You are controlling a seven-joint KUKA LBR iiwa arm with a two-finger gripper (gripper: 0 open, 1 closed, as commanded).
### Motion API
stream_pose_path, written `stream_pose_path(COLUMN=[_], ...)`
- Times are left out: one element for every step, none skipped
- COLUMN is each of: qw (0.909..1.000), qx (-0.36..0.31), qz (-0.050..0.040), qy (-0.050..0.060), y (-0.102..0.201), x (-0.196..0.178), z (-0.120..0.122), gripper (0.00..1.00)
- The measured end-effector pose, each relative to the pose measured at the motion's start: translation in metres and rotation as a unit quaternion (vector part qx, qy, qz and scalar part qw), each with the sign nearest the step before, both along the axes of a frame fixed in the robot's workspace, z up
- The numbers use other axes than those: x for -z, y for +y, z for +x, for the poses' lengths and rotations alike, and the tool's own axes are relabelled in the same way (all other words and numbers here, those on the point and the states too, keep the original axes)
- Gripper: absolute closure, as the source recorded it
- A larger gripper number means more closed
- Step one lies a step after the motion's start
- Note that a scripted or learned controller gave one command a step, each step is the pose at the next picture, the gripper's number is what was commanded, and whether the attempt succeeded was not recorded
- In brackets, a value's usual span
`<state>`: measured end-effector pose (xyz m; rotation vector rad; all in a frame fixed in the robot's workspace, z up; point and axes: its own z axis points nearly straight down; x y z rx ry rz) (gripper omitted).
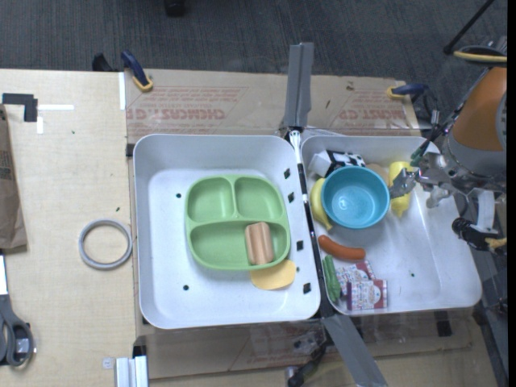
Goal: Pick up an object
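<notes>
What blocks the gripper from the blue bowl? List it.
Nothing visible does. The gripper sits at the right bin's upper right, just right of the blue bowl. A yellow object lies by the gripper, beside the bowl's right rim, not over it.

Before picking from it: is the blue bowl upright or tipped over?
Upright: the blue bowl shows its open, empty inside facing up in the right bin.

Grey arm [484, 147] (orange band), metallic end effector [421, 177].
</notes>
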<state>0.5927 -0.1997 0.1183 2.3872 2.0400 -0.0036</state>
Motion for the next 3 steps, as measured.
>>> stream_pose_path(qw=[1.0, 0.9833, 0.9989], qx=[-0.008, -0.182, -0.046], qz=[0.0019, 0.0004, 0.0036], qy=[0.0, 0.0, 0.0], y=[-0.005, -0.008, -0.013], x=[0.027, -0.054, 0.017], z=[0.006, -0.004, 0.057], gripper=[0.0, 0.0, 0.0])
